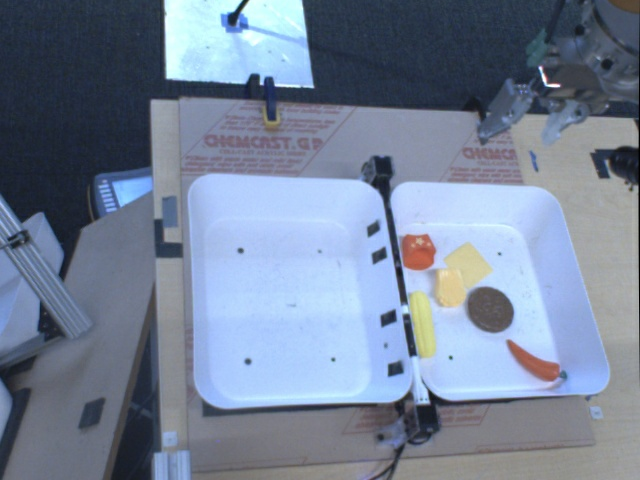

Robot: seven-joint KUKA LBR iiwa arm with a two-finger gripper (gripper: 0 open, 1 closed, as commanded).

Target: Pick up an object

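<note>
On the worktop [300, 133], two shallow white bins sit side by side: the left bin [285, 293] bare, the right bin [575, 298] holding all the pickable things. Largest is the brown round disc [491, 309], then a yellow wedge [467, 264], a corn cob [423, 325], a red chilli [533, 361] and an orange-red piece [418, 251]. At far right the pincer [530, 113] hangs above the worktop, spread open and holding nothing (probably poised before descending).
</note>
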